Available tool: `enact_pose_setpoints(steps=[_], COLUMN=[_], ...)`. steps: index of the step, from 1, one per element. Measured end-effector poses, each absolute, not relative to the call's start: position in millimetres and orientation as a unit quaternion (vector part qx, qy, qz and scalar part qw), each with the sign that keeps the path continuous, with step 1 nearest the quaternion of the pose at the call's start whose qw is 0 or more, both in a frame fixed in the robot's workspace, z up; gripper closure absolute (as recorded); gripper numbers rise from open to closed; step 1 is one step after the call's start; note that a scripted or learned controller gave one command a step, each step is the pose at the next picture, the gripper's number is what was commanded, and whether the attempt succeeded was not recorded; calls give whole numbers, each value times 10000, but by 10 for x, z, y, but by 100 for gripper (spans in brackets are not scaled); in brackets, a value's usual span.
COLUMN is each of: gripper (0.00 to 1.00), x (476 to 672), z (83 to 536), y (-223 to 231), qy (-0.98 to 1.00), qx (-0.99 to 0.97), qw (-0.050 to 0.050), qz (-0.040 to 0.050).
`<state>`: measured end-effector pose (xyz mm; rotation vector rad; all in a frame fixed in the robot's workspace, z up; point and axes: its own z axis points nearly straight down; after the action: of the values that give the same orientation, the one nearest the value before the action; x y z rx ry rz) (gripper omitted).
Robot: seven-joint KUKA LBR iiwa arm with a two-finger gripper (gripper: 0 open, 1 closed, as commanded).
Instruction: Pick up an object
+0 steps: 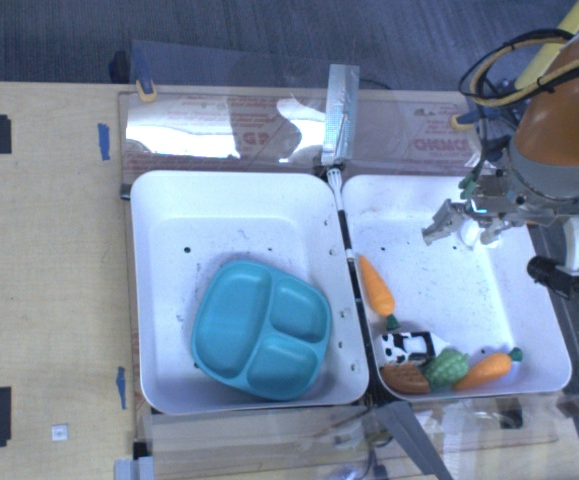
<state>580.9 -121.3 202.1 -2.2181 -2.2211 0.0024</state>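
Arm: grey with an orange band, reaching in from the right above the far part of the right bin point(529, 268).
Gripper point(466, 226): over the right bin's upper area, its fingers point(439, 230) spread apart with nothing between them.
Left bin point(159, 268): holds a blue divided plate point(261, 328), three compartments facing up, lying toward the near side.
Carrot point(375, 285): orange, lying against the right bin's left wall, slanted, well apart from the gripper.
Near corner of right bin: a cluster of toys along the front wall.
Cow-patterned toy point(406, 346): black and white, just below the carrot's tip.
Brown item point(405, 377): touching the cow-patterned toy's near side; kind unclear.
Green vegetable toy point(447, 366): bumpy, between the brown item and a second carrot point(487, 369).
Second carrot: orange, green end pointing right, touching the green vegetable toy.
Bench point(39, 268): tan surface left of the bins, with black marks and blue tape pieces.
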Motion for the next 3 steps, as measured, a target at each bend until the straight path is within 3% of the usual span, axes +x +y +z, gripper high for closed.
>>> enact_pose_setpoints(steps=[1,2,3], gripper=[0,0,0], x=[5945,5740,4798], z=[2643,2269,1825], y=[-1247,-797,-414], qy=[-6727,-7217,-7792], qx=[-7399,-6923,-6267], qw=[-16,18,28], qz=[-6,14,15])
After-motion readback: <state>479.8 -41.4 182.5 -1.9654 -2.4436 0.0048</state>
